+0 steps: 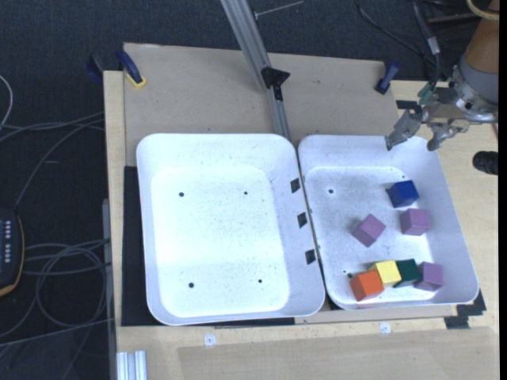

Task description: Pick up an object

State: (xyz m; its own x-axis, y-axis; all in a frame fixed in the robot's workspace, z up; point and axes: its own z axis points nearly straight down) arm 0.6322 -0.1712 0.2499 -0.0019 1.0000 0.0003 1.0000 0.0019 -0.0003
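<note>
Overhead, spread hand (414, 141) above blocks (394, 249)

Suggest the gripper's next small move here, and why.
Probably lower toward the blue cube. The gripper hangs open above the right bin's far edge, holding nothing, and that cube is the nearest block, standing apart from the others.

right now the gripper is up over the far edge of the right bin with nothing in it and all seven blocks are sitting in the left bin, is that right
One thing is off: the seven blocks, such as the blue block and the orange block, sit in the right bin, not the left bin. The camera view shows this. The rest stands: the gripper is over the right bin's far edge with nothing between its fingers.
</note>
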